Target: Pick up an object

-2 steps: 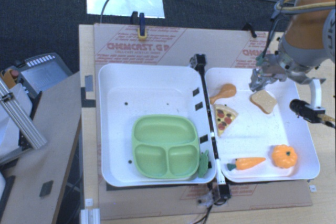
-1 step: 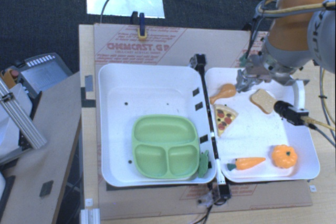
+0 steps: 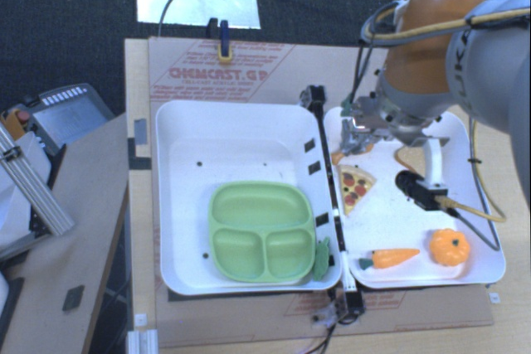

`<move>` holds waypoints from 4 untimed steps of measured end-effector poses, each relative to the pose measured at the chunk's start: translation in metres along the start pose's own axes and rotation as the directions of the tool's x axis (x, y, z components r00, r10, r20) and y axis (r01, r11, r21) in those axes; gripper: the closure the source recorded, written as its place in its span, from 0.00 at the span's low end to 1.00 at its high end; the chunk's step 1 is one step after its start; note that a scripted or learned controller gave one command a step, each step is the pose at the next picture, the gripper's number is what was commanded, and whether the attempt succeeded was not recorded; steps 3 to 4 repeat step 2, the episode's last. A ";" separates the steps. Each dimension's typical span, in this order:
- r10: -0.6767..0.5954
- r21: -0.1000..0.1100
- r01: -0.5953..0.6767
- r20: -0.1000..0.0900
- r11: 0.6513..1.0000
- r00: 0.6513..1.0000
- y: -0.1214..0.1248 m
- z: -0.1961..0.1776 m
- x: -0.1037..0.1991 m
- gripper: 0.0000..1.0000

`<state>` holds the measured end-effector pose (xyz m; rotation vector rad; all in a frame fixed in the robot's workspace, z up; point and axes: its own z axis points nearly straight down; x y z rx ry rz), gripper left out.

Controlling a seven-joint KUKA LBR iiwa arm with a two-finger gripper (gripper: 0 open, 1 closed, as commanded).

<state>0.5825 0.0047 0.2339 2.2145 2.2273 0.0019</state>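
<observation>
My pincer (image 3: 358,137) hangs over the right bin's (image 3: 465,273) far left corner.

I cannot tell its state. Just beside it lies the pizza slice (image 3: 355,186); nearer the front lie a carrot (image 3: 392,258) and pumpkin (image 3: 449,247). The green tray (image 3: 259,230) sits in the left bin (image 3: 178,203).

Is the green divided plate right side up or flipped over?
Right side up: the green divided plate lies flat in the left bin, its three compartments facing up.

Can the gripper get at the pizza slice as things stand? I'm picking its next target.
Probably yes. The pizza slice lies flat in the right bin with nothing on it, just below the gripper.
</observation>
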 end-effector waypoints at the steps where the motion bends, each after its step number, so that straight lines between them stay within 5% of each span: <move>1: -0.002 0.001 0.002 -0.001 1.000 1.000 -0.006 0.013 0.049 1.00; 2: -0.002 0.000 0.002 -0.001 1.000 1.000 -0.007 0.004 0.095 1.00; 4: -0.002 0.000 0.002 -0.001 1.000 1.000 -0.007 0.004 0.095 1.00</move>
